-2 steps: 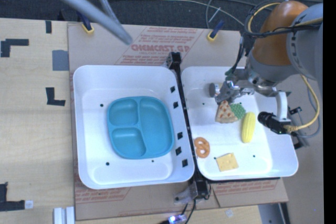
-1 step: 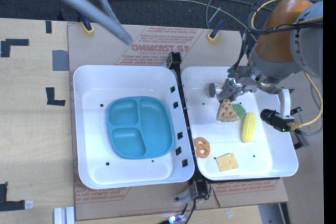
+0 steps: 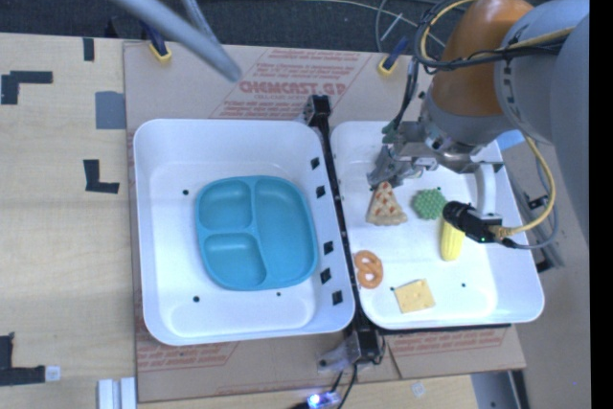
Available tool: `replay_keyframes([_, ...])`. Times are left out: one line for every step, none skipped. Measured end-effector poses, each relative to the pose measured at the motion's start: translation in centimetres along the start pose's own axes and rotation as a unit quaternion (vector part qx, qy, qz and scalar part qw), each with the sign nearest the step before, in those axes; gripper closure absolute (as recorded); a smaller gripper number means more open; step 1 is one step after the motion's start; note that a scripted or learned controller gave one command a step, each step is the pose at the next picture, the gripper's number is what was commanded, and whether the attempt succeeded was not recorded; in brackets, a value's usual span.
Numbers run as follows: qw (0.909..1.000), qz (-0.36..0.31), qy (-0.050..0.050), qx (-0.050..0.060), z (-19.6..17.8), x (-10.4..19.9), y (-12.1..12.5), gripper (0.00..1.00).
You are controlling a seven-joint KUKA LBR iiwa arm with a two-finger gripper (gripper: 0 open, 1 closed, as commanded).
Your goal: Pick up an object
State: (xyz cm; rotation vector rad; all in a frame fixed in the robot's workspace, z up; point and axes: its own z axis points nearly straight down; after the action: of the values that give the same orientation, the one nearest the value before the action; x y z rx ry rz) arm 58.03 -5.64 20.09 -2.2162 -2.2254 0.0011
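In the right bin [image 3: 522, 297], the gripper [image 3: 388, 175] hangs low over the far left part of the floor, its dark fingers pointing down at the pizza slice [image 3: 386, 205]. Whether those fingers are apart or together cannot be told from this slanted view, and nothing is seen clamped between them. The pizza slice lies flat on the bin floor just below the gripper, its narrow tip nearest the fingers and seemingly touching them. Just to the right of the slice sits a green bumpy piece [image 3: 430, 202], and beside that a yellow corn cob [image 3: 450, 239] partly crossed by a black cable fitting. Nearer the camera lie a pretzel [image 3: 368, 267] and a cheese square [image 3: 414, 296], both well apart from the gripper. The left bin [image 3: 163, 302] holds a blue divided plate [image 3: 255, 232] on the surface.
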Motion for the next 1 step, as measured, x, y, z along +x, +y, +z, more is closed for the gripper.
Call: replay_keyframes([1.0000,-0.001,0.001,0.000,-1.24,5.45,0.23,1.00])
